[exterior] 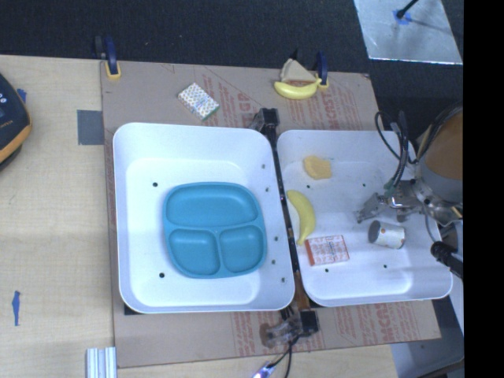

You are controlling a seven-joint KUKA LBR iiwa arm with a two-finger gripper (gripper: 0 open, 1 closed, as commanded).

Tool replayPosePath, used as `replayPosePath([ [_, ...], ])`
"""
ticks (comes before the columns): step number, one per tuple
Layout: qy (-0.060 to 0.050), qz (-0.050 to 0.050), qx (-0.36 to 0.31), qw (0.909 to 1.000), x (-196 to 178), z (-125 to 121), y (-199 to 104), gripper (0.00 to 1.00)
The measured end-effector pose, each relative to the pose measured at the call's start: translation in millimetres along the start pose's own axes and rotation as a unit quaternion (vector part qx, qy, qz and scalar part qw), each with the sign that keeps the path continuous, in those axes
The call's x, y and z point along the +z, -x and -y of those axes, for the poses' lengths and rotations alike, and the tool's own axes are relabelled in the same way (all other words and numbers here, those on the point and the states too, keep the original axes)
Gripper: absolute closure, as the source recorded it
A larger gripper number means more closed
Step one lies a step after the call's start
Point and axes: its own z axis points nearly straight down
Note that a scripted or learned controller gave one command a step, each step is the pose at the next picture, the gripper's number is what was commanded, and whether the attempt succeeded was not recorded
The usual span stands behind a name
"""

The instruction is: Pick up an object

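Gripper (383,209) at 3 o'clock in the right bin (346,290), fingers spread, holding nothing; the cup (387,234) could roll away if nudged.

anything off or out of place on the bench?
Two things sit outside the bins, on the cardboard behind them: a banana with something pale resting on it by the clamp, and a small patterned packet lying askew. Inside the right bin, nothing looks spilled; the small cylinder lies on its side.

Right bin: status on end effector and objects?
End effector low in right bin, nothing visibly held. White cylinder just beside it. Banana, packet lie apart to its left.
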Motion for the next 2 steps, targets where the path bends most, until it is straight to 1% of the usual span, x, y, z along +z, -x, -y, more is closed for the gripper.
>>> replayPosePath([
  [1,-0.001,0.001,-0.002,1.0,-10.5,0.0,1.2,1.0],
  [2,-0.001,0.001,-0.002,1.0,-10.5,0.0,1.1,0.0],
])
